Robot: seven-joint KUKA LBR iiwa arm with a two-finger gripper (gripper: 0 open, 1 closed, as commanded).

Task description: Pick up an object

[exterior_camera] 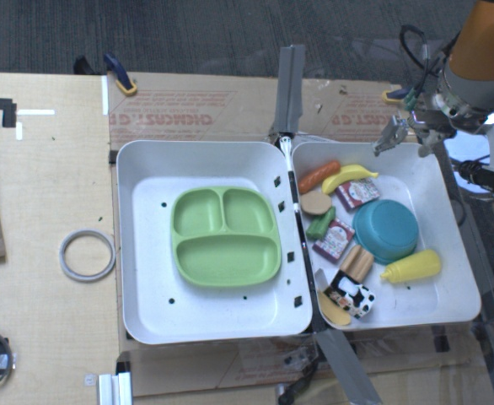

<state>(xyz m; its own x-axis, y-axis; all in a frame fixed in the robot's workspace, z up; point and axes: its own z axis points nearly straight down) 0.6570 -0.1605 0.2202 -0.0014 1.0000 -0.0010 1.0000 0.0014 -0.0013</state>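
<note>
The right bin [449,226] is crowded: a teal bowl [386,230] sits at its centre, a yellow squeeze bottle [411,267] just at the bowl's 5 o'clock, a banana [349,175] and a carrot [319,175] toward 10 o'clock, and a black-and-white cow toy [352,297] at 7 o'clock. The left bin [137,226] carries a green divided plate [226,236]. On the table [45,192], a tape ring [87,254] lies at the plate's 9 o'clock. The gripper [407,133] hangs over the right bin's far rim, at the bowl's 1 o'clock, well apart from the objects, its fingers spread and bare. The arm [479,40] comes in from 2 o'clock.
</note>
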